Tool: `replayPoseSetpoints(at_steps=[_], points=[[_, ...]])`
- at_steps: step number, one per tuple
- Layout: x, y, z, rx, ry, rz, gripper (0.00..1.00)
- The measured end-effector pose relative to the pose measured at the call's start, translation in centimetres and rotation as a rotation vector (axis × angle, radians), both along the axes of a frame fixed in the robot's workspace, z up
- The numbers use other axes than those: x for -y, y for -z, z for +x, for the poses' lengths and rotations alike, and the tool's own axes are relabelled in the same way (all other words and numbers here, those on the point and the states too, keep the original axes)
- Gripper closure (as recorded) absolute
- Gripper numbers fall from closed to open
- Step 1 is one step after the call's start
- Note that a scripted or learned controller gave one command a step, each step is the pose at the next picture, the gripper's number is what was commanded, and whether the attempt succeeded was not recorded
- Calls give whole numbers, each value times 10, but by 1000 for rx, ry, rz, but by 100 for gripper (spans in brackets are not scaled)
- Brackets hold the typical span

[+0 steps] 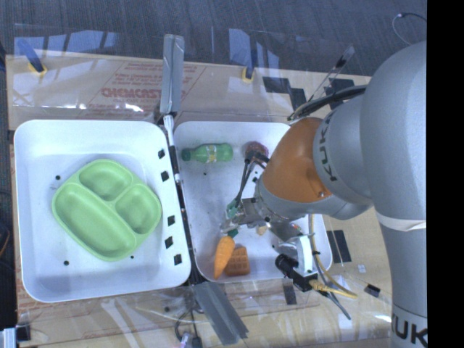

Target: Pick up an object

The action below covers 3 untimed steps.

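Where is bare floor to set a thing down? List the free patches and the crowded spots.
Free: the left bin all around the green tray, widest along its top and bottom walls; in the right bin, the middle strip between the bottle and the carrot. Crowded: the right bin's right half, under the arm, and its lower part by the carrot.

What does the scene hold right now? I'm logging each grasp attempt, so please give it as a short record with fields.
left bin: holds a green divided plate
right bin: green bottle lying near the far wall; carrot and brown block side by side near the front wall
arm: reaches in from the right, over the right bin
gripper: low over the right bin, just above the carrot
grasp: nothing visibly held
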<state>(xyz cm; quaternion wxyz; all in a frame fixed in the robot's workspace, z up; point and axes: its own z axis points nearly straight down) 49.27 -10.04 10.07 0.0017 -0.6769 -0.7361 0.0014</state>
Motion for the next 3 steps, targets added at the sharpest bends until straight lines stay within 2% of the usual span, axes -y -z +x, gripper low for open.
replayPoseSetpoints(at_steps=[1, 2, 3], points=[[0, 0, 0, 0, 0, 0, 0], [-8, 10, -16, 1, 6, 1, 0], [-7, 0, -16, 0, 2, 1, 100]])
